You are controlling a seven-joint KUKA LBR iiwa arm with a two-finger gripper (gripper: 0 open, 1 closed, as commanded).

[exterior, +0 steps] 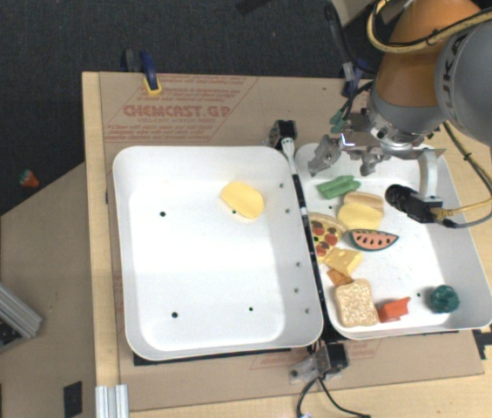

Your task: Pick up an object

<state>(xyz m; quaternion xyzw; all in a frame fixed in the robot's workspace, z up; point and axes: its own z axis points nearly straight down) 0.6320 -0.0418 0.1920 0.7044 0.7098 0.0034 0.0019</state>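
Note:
My gripper (pixel 345 160) hangs over the far end of the right bin (pixel 465 259), open, with nothing between its fingers. Just below it lies a green pod-shaped piece (pixel 339 185). Nearer the front of that bin lie a tan and yellow wedge (pixel 361 209), a watermelon slice (pixel 374 239), a pizza slice (pixel 323 231), a yellow cheese block (pixel 344 259), a square cracker (pixel 355 303), a small red piece (pixel 393 308) and a teal ball (pixel 443 299). A pale yellow lump (pixel 242 200) lies alone in the left bin (pixel 185 303).
The arm's orange band (pixel 420 50) and grey wrist cover the right bin's far right corner. A black part with a cable (pixel 413 204) hangs from the arm over that bin. A raised divider (pixel 302 233) separates the bins. The bench's cardboard (pixel 185 107) lies behind.

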